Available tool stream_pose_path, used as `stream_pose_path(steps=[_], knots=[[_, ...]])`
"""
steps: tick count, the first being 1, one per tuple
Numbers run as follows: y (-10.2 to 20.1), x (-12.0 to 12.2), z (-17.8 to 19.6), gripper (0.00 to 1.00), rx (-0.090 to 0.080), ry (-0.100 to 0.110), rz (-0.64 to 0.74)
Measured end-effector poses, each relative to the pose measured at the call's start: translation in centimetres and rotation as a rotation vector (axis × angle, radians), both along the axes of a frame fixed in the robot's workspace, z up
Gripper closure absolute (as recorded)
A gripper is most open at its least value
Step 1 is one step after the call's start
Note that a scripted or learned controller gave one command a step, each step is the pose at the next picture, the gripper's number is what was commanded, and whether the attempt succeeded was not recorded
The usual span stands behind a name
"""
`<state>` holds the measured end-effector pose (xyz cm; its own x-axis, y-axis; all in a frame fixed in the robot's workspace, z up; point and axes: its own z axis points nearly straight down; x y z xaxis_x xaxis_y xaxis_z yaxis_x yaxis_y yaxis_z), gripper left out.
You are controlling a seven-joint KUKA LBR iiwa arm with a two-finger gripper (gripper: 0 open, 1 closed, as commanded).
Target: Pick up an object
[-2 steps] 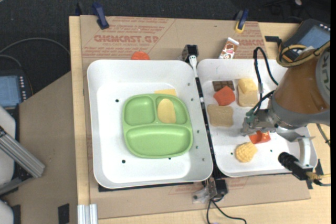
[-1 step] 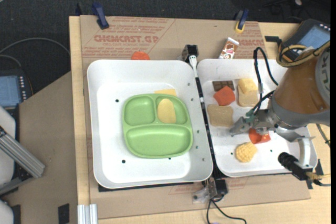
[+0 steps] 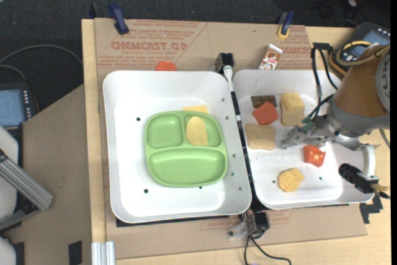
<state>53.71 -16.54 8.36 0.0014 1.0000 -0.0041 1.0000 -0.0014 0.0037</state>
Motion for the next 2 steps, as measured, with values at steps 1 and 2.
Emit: stream_pose_path(steps=[1, 2], knots=[[0.0, -3.2, 0.1, 0.00, 0.006, 0.008, -0.001], [-0.1, -3.0, 1.2, 1.00, 0.003, 0.003, 0.000]])
